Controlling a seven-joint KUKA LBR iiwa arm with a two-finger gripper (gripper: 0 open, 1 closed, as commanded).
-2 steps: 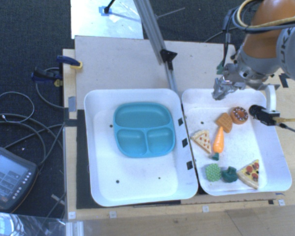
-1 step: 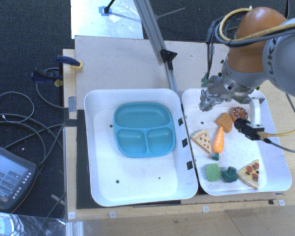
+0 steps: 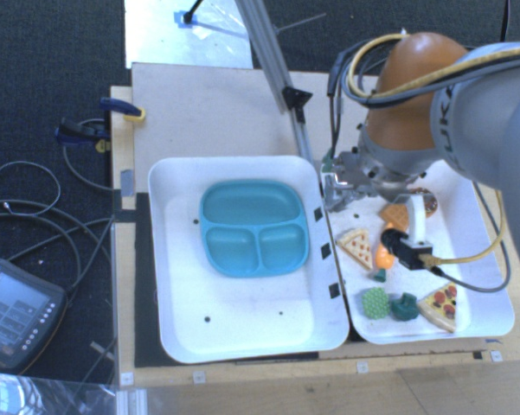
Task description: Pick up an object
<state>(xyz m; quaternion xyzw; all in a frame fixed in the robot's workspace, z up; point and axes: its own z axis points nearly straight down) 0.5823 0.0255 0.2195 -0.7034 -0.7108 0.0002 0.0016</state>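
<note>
The right bin holds several toy foods. There is a pizza slice, a small orange piece, a green knobbly round, a dark teal piece and a second pizza slice. An orange wedge and a brown donut lie partly under the arm. My gripper hangs low at the right bin's left wall, up and left of the first pizza slice. I see nothing held in it.
A blue divided plate lies in the left bin. The arm's grey and orange wrist covers the right bin's far part. A black cable fitting hangs over the toys. A slanted metal pole crosses the bench's back.
</note>
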